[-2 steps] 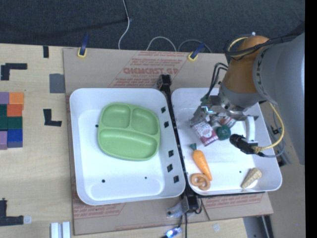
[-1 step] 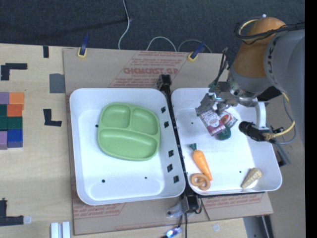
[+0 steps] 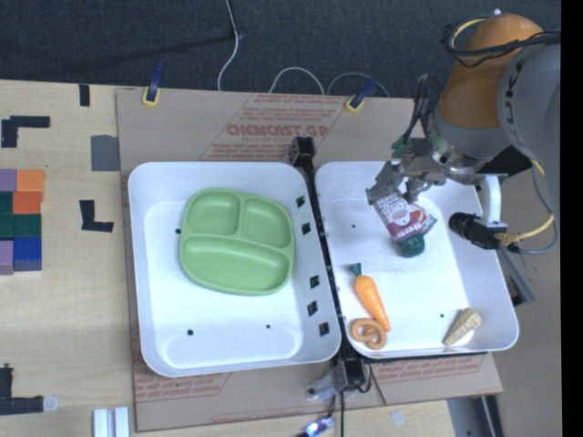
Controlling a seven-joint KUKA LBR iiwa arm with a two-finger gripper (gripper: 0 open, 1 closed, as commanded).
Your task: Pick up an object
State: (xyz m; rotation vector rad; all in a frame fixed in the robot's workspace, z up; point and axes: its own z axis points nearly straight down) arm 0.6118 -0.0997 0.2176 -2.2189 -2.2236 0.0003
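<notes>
The claw (image 3: 401,188) hung over the far part of the right bin (image 3: 428,271). It was right at the top end of a small squeeze pouch (image 3: 404,218) with a red and white label and a green cap (image 3: 413,246). The top of the pouch was hidden against the claw, so I could not tell if the claw was spread or pinching it.

The pouch looked light and soft. It would likely bend and could slip out, since it looked smooth. The best place to take it seemed to be across its flat middle, or at the hard cap.

Nearer in the same bin lay a toy carrot (image 3: 371,300), a pretzel (image 3: 368,332) touching it, and a pale corn cob (image 3: 462,328). The left bin (image 3: 159,335) held a green divided plate (image 3: 238,241).
</notes>
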